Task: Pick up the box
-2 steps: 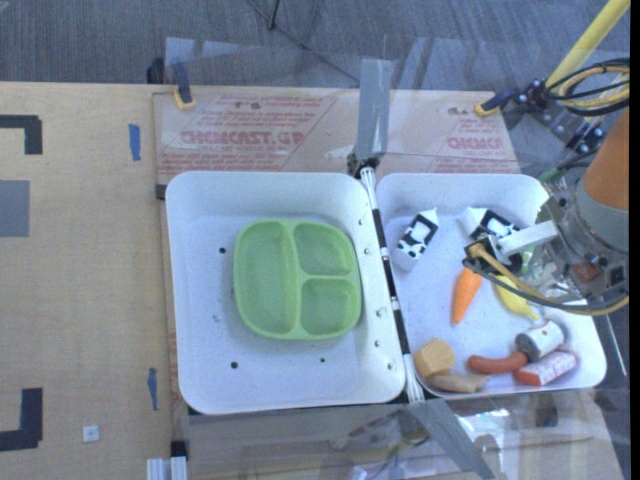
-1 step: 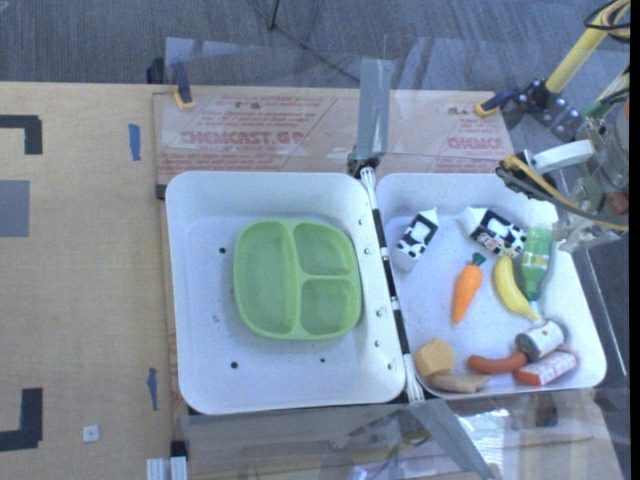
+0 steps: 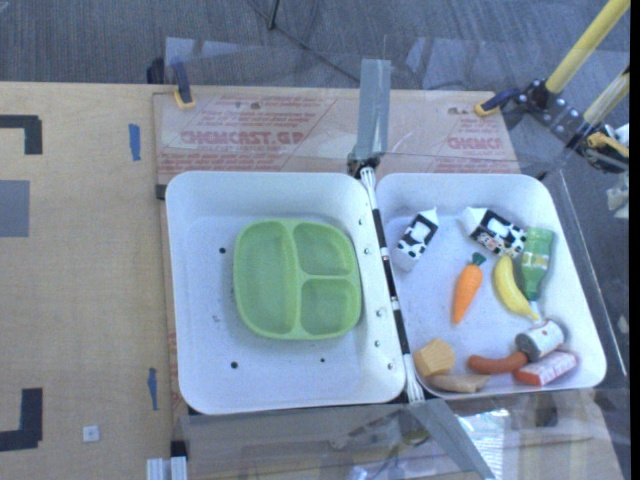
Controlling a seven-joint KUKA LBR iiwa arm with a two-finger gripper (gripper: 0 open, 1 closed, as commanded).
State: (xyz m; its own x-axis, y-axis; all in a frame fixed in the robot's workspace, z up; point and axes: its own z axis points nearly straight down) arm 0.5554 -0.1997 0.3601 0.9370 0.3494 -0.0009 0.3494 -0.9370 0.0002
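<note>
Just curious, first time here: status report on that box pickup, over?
Red-white box lying in right bin, near corner, ungrasped. Can and sausage close beside it.

The box (image 3: 547, 368) is small and flat, red with paler white patches. It lies on its broad side at about 5 o'clock in the right bin (image 3: 450, 183), close to the rim, its long axis running from 8 o'clock to 2 o'clock.

Yellow stand (image 3: 598, 30) cut by right edge — sausage (image 3: 497, 363) partly under can (image 3: 540, 340).
</note>
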